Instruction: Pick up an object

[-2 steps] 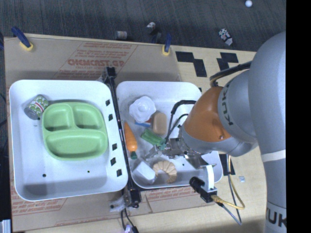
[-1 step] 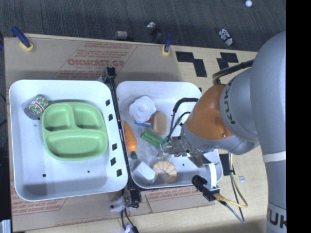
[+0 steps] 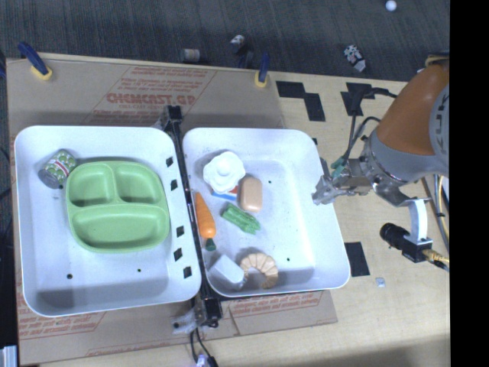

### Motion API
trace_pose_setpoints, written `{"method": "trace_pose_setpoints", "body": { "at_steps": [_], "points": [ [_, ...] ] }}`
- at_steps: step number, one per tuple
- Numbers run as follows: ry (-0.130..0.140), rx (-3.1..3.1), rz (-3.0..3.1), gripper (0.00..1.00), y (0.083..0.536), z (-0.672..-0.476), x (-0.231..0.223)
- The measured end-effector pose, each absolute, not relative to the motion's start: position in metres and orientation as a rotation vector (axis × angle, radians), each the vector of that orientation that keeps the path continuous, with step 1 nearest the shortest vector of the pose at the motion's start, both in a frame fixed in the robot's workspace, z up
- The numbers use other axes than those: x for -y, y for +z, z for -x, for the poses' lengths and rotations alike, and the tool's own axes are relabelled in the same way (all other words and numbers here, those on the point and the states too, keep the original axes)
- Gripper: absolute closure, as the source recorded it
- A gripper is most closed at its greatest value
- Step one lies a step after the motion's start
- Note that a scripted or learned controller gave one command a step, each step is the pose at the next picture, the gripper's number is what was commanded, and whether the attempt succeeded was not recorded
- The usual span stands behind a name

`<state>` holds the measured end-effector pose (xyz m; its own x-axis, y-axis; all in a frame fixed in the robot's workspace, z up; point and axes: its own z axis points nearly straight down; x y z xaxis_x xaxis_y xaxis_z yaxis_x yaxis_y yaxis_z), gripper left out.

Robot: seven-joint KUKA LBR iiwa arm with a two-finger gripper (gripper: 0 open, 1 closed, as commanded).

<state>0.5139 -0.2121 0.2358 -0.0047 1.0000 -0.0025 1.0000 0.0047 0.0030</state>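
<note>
The right bin [image 3: 302,228] holds several small things: a white round lidded object [image 3: 223,170], a tan oval bread-like piece [image 3: 250,193], a green pod [image 3: 241,219], an orange carrot [image 3: 205,215], a croissant [image 3: 260,267] and a pale block [image 3: 226,270]. My gripper [image 3: 327,187] hovers at the bin's right rim, to the right of all these things and apart from them. Nothing shows between its fingers.
The left bin [image 3: 46,281] carries a green divided tray [image 3: 117,203] and a crumpled can [image 3: 56,167] in its upper left corner. The arm's grey and orange body [image 3: 412,132] sits over the bench to the right. Black clips [image 3: 172,115] join the bins.
</note>
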Motion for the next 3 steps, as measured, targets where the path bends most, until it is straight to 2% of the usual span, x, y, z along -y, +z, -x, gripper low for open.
{"method": "trace_pose_setpoints", "body": {
  "at_steps": [1,3],
  "points": [
    [-0.001,-2.226,-2.215,1.00,0.234,-0.477,0.211],
    [-0.001,-2.230,-2.213,1.00,0.224,-0.477,0.186]
  ]
}}
